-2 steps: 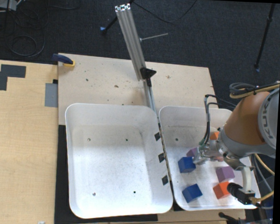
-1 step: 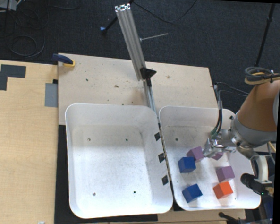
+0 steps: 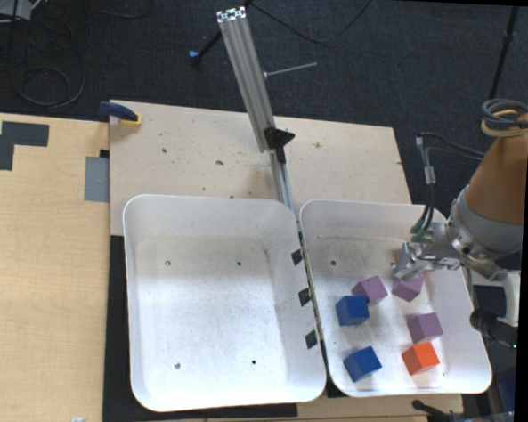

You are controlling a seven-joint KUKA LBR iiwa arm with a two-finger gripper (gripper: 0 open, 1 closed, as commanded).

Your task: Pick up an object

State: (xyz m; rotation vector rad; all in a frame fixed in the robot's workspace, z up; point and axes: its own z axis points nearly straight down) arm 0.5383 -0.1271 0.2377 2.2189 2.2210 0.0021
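Note:
The right bin [image 3: 362, 208] holds several small cubes. A purple cube [image 3: 408, 289] lies at its right middle, and my gripper [image 3: 410, 268] hangs directly over it, touching or nearly touching its top. Another purple cube [image 3: 371, 289] sits just left of it, beside a blue cube [image 3: 352, 310]. Nearer the front lie a third purple cube [image 3: 425, 326], an orange cube [image 3: 421, 357] and a second blue cube [image 3: 362, 362]. The arm [image 3: 497, 189] comes in from the right, above the bin's right wall.
The left bin [image 3: 133, 242] stands beside the right one, with a divider carrying black clips [image 3: 303, 295] between them. A slanted metal rail [image 3: 254, 89] rises behind the bins. Wooden bench surface lies to the left.

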